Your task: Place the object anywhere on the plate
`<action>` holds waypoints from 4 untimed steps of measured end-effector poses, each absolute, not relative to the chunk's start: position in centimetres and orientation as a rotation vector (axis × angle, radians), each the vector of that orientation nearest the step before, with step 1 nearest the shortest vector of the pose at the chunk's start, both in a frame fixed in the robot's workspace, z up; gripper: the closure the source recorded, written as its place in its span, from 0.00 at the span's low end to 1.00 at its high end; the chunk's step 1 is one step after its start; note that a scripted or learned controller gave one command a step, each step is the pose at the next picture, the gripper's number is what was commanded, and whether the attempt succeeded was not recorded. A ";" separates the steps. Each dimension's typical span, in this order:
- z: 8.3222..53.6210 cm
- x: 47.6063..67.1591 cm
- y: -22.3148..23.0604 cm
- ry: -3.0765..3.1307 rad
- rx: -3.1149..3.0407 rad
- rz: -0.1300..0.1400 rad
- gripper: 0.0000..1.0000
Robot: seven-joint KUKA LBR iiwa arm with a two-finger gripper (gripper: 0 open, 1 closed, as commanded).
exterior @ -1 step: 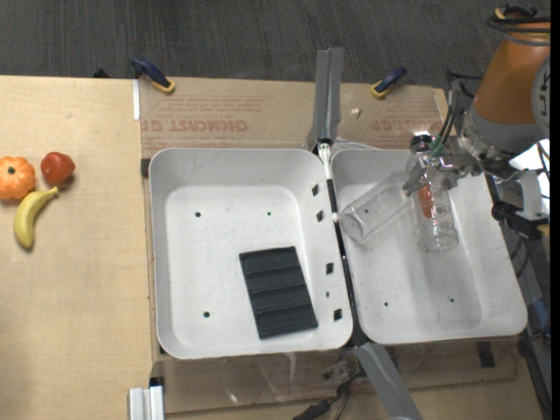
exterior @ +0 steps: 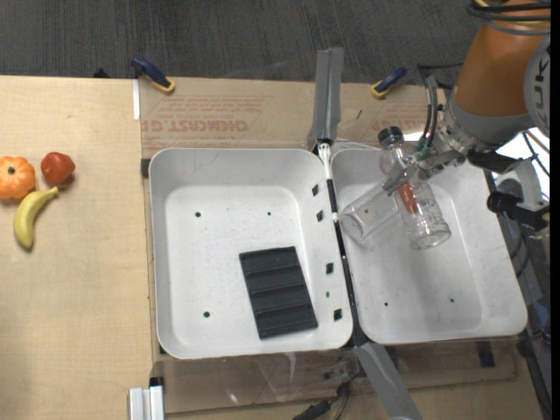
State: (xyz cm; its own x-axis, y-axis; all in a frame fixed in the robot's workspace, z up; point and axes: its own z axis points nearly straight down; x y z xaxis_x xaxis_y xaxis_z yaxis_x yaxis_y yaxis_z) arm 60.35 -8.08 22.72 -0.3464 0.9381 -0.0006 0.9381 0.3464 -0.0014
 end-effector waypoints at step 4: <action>16.6 50.2 -17.1 -2.819 -1.387 0.000 0.00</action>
State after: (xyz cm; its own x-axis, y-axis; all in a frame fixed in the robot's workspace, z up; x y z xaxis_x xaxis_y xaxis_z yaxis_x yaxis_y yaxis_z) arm 50.20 -17.06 16.60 -0.6102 0.7923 0.0001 0.7923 0.6102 0.0000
